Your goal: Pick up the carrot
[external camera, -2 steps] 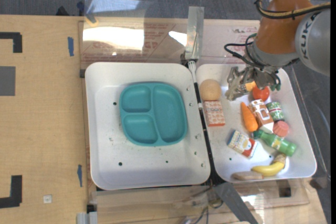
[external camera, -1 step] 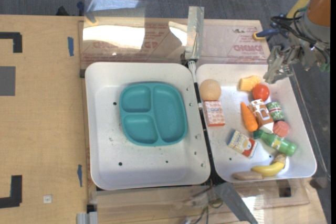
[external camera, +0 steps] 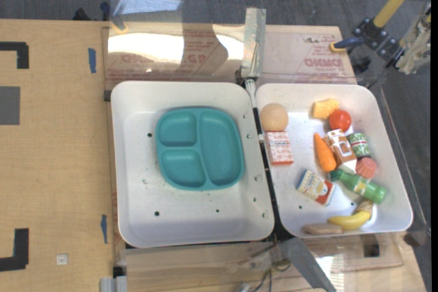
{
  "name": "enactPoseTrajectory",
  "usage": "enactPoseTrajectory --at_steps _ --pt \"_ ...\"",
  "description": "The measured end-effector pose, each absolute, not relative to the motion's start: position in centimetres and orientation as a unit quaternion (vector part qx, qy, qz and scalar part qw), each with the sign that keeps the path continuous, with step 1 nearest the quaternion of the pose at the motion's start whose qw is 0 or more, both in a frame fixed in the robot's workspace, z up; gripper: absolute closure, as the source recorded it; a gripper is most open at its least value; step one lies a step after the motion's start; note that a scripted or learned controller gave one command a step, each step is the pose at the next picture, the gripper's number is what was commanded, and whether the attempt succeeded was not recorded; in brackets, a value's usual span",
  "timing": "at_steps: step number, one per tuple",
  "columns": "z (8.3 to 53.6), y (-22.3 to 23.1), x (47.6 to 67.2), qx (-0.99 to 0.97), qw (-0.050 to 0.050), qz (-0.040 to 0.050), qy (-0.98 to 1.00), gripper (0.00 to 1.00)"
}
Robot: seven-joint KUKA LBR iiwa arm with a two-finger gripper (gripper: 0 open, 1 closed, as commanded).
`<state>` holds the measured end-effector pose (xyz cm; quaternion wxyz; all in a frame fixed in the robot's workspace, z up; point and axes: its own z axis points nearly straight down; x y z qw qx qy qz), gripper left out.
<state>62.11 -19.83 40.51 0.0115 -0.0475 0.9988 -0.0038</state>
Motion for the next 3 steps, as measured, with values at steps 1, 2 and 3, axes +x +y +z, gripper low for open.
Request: enactPoseTrajectory --at_steps 1,2,3 --pt "26.2 -14.4 65.1 0.042 -0.003 0.0021 0.999 1.00" --pt "39.3 -20.5 64.1 0.088 0.009 -0.0022 0.996 1.00" --pt "27.6 -14.3 63.7 0.043 -0.001 0.0017 0.999 1.00"
